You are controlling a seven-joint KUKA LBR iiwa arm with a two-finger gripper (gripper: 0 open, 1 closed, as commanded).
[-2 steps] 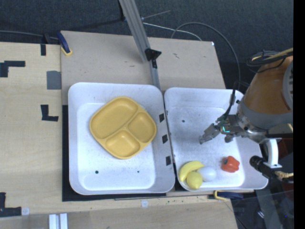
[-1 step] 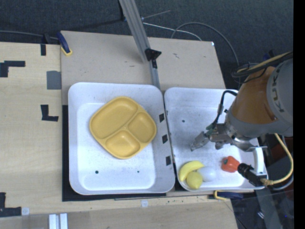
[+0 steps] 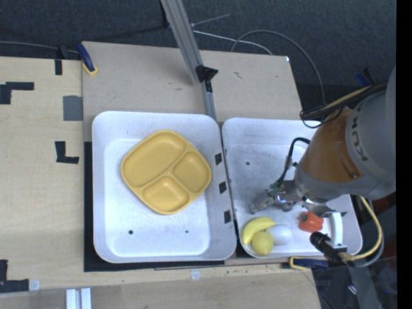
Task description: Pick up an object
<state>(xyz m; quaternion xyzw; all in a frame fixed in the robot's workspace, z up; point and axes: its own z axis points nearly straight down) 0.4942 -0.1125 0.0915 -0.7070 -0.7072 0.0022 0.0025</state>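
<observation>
The banana (image 3: pixel 255 226), a yellow lemon (image 3: pixel 262 243) and a white ball (image 3: pixel 280 235) lie clustered at the right bin's (image 3: pixel 257 140) near edge, just below the gripper (image 3: pixel 265 200). Whether its fingers are spread or pressed together cannot be told. A yellow divided plate (image 3: pixel 166 171) sits in the left bin (image 3: pixel 109 237).

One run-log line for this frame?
gripper: low in right bin, fingers unclear | banana, lemon: unheld | yellow plate: left bin

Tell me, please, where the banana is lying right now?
The banana lies in the right bin, in its near left corner, touching a yellow ball and beside a white ball, just below the gripper.
</observation>
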